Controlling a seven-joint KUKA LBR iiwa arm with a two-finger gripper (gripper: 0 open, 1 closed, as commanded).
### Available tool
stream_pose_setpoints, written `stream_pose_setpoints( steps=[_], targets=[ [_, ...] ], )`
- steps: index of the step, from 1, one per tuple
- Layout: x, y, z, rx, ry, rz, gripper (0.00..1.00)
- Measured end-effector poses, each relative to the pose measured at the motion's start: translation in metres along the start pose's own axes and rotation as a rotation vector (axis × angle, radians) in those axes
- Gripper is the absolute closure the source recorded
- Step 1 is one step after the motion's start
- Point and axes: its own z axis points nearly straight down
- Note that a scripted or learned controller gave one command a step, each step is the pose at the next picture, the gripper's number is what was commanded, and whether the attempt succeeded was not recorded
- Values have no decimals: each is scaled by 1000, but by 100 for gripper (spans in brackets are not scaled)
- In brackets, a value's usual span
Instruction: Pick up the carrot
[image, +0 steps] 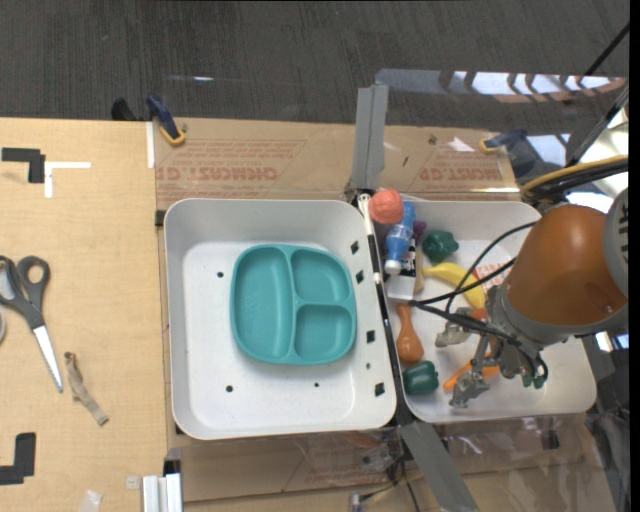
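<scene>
Two white bins sit side by side. The left bin (190, 330) holds one teal tray (293, 303). At five o'clock in the right bin (570, 395), the gripper (470, 385) hangs over one carrot (458, 378); its grip cannot be told. One banana (455, 276) lies nearby.

Arm's hand (478, 378) hangs low in the right bin (570, 395) over the carrot (459, 378); teal tray (294, 304) fills the left bin (190, 330)
</scene>
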Motion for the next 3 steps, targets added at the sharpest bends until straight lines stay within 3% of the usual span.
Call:
stream_pose_setpoints(
  steps=[1,2,3],
  targets=[
    [2,7,1,0,1,-30,0],
    [-11,8,-1,1,-4,-178,0],
    [-12,9,-11,1,-7,-182,100]
  ],
)
